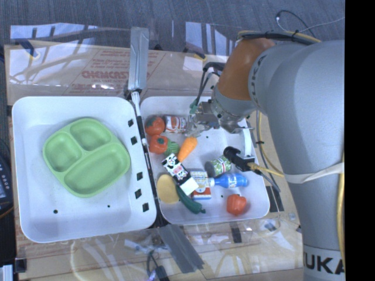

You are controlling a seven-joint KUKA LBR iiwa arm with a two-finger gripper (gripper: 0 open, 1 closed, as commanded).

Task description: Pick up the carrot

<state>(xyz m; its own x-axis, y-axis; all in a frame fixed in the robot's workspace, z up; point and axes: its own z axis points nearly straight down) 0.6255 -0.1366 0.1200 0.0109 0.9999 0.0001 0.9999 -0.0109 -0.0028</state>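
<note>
On the left, a white bin point(23, 174) holds a green plate point(87, 156) with three wells, lying flat near its middle. Right of it, past the black-clipped divide, the second bin point(211, 220) is crowded. Along its left wall sit a tomato point(155, 124) and, just below, another red-orange fruit point(159, 143), with a small can point(174, 123) beside the upper one. Lower down lie a cow-patterned toy point(171, 165), a yellow potato point(167, 189) and a dark green cucumber point(190, 202). The carrot point(187, 148) lies in the upper middle of this bin, just right of the lower fruit: bright orange, smooth, tapered, slanted with its thick end up and to the right and its thin tip down by the cow toy. Right of it are a carton point(200, 187), a green can point(220, 167), a blue bottle point(232, 181) and a red pepper point(236, 204). The gripper point(197, 122) hangs just above the carrot's thick end; whether it is wide or narrow cannot be told, nor whether it touches the carrot. The grey arm point(304, 110) with its orange band fills the right. Both bins rest on a bench point(76, 69) of brown cardboard with red print under glossy clear sheeting; grey ribbed flooring point(117, 4) runs along the top.
</note>
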